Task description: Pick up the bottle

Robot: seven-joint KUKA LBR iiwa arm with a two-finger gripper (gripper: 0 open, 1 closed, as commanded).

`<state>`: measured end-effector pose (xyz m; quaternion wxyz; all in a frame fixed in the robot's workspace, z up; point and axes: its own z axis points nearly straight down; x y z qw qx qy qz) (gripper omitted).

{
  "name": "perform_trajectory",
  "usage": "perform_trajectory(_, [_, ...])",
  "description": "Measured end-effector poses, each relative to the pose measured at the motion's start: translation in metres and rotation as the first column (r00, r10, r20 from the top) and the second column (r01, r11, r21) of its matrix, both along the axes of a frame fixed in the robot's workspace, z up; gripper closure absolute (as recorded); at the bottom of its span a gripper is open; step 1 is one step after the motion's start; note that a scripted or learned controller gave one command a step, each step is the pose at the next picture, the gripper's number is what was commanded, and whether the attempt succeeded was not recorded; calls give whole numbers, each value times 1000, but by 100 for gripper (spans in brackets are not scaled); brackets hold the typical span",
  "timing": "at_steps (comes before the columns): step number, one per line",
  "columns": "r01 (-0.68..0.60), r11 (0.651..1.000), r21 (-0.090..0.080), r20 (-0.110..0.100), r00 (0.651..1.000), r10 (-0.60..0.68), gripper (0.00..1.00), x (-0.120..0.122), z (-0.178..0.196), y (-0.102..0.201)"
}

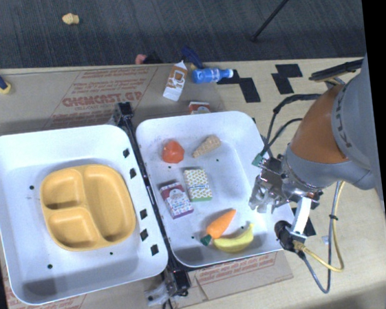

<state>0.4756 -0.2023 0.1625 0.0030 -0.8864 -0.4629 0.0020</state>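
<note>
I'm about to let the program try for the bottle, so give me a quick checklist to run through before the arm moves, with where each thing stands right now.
1. Bottle located: ok. The blue bottle lies on its side on the bench beyond the right bin, outside it.
2. End effector near the bottle: not ok. The end effector sits at the right bin's right rim, far from the bottle.
3. End effector free of load: cannot tell.
4. Space around the bottle: not ok. A small carton lies close on its left.
5. Bin items out of the way: ok. The carrot and banana lie inside the bin.
</note>
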Motion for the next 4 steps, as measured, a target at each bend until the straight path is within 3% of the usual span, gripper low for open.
perform_trajectory(1, [-119,993,-3,5,993,119,100,1,181,12])
perform_trajectory(2, [68,998,-1,1,998,-68,100,35,53,2])
perform_trajectory(3, [82,997,-1,1,997,-82,100,0,27,5])
perform_trajectory(4, [-161,987,-3,5,987,161,100,1,106,-1])
